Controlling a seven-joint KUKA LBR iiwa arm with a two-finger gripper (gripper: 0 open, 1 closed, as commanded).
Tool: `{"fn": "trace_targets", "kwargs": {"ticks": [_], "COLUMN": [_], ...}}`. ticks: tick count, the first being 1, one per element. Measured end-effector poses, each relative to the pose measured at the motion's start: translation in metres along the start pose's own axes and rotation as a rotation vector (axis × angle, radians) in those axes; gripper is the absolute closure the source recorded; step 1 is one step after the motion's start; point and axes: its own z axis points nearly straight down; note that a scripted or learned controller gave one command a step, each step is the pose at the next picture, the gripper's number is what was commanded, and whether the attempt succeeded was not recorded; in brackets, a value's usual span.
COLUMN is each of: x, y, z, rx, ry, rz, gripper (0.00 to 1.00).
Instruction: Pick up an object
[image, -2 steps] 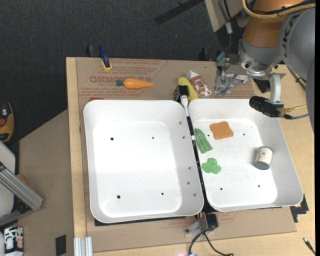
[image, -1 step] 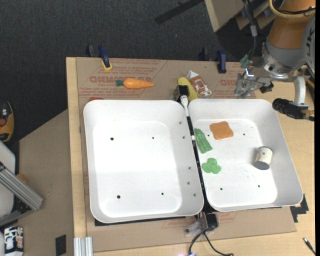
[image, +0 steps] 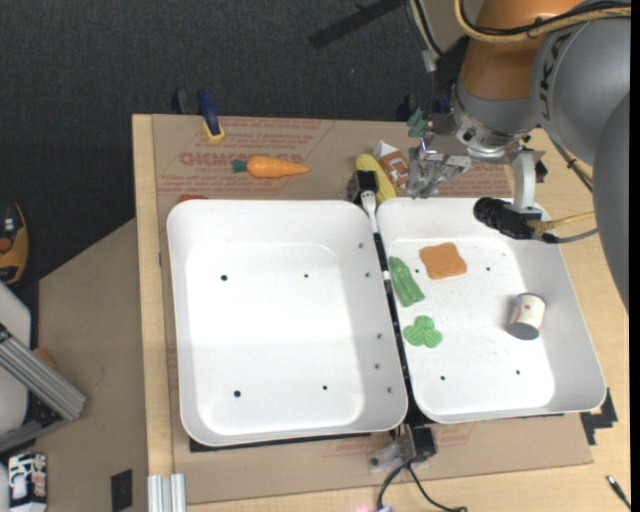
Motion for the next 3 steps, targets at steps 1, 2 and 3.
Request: {"fn": "trace_targets", "kwargs": {"ticks": [1, 2, 3], "x": [0.08, -0.003, 0.111], "y": [0.0, 0.0, 0.001], "z": [0.026, 0.019, 0.012], "rx": [0.002, -0.003, -0.007], "ry": [0.0, -0.005, 0.0], "rz": [0.0, 0.013, -0.001], "gripper": [1.0, 1.0, 1.0]}}
